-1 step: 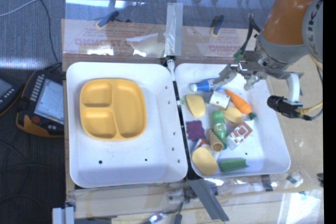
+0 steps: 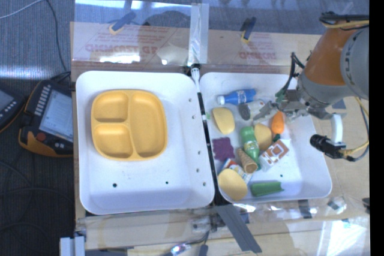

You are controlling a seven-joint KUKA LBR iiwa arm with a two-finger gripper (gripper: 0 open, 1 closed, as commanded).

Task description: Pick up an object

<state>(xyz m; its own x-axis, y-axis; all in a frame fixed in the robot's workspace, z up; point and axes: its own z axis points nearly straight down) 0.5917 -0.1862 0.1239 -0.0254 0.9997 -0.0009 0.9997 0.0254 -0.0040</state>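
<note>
Glossy yellow plastic tray (image 2: 128, 123) lies in a smooth white plastic bin (image 2: 90, 189).

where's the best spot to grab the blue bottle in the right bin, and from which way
Probably the middle of the blue bottle, coming straight down from above. It lies on its side, its long axis running roughly left to right along the far part of the right bin, so the fingers should close across its narrow width. Its far side faces bare bin floor; the yellow piece lies just on its near side, so stay centred.
</note>
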